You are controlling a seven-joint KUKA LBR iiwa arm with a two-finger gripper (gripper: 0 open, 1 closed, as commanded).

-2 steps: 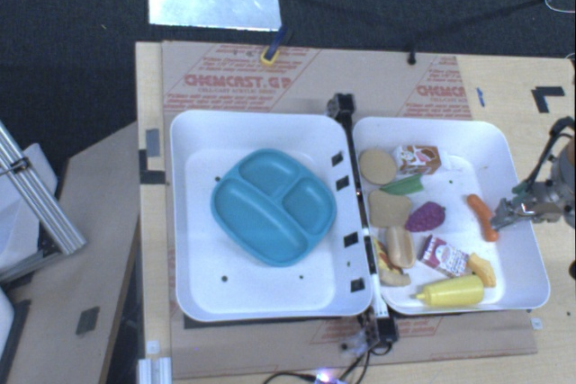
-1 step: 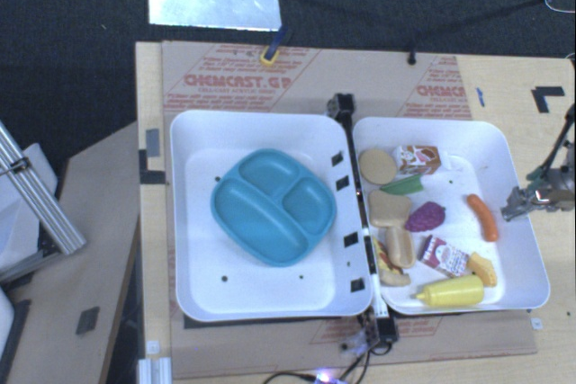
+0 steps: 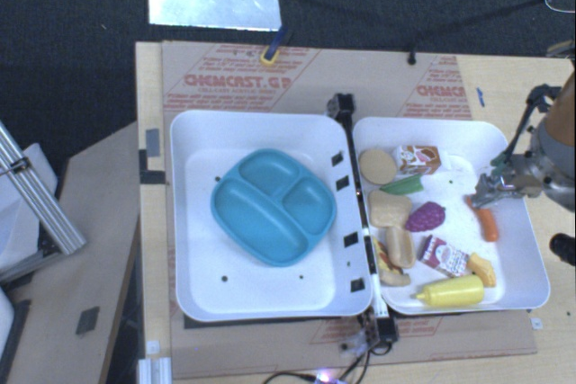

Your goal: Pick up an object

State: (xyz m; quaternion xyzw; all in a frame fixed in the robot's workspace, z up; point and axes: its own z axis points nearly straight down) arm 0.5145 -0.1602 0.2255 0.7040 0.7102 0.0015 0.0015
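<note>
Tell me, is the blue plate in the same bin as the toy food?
No, the blue plate lies in the left bin; the food is in the right bin.

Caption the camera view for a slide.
Tool poised over small orange plastic carrot in toy-filled right white bin; left white bin holds blue divided plate.

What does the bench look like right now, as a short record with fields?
left bin: holds a blue divided plate
right bin: holds toy food
near claw: orange carrot, just below the claw
front of right bin: yellow mustard bottle
middle of right bin: purple grapes
arm: enters from the right, over the right bin
</note>
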